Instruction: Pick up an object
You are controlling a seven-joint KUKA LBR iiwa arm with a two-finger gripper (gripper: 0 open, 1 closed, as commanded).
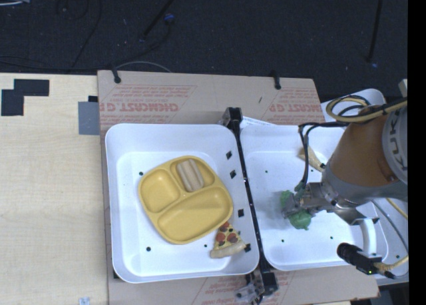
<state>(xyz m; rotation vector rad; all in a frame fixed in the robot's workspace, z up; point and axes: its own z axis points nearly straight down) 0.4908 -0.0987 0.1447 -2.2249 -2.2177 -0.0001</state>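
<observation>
The gripper (301, 209) is down over a green toy (297, 215) in the right bin (279, 257), at three o'clock from the yellow divided plate (183, 220); I judge the grasp step underway, needing a firm close before lifting.

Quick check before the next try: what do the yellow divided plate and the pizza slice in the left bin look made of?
The yellow divided plate looks like moulded plastic, semi-matte: uniform colour, rounded compartment ridges, soft sheen. The pizza slice looks like a toy, probably plastic or rubber: flat printed-looking red dots, neat crust edge. Too small to tell which.
</observation>
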